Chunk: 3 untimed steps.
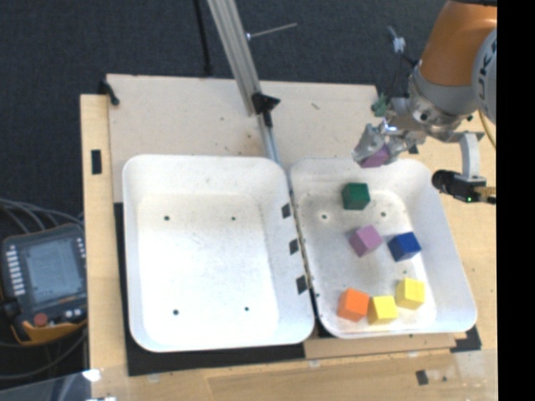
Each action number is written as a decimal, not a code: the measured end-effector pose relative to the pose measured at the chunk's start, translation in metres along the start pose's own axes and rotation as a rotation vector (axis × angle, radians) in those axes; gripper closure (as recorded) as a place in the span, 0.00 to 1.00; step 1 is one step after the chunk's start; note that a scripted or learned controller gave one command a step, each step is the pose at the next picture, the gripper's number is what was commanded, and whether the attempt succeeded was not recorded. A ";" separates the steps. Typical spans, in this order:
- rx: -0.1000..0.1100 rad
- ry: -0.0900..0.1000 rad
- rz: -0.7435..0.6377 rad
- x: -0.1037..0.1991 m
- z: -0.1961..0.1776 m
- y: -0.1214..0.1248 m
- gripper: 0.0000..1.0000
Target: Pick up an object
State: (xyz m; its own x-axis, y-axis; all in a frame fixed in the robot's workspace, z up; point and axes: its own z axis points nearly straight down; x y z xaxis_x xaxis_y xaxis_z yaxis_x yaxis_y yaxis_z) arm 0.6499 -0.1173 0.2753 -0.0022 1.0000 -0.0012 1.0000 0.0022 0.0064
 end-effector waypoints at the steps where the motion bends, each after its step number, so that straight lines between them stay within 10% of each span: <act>1: 0.007 0.001 -0.003 0.042 -0.003 -0.021 1.00; 3: 0.008 0.002 -0.004 0.131 -0.001 -0.075 1.00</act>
State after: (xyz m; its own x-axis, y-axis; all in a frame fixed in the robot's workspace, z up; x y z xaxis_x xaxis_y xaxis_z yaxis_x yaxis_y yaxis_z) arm 0.5748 0.0139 0.2757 -0.0064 1.0000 0.0009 1.0000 0.0064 -0.0012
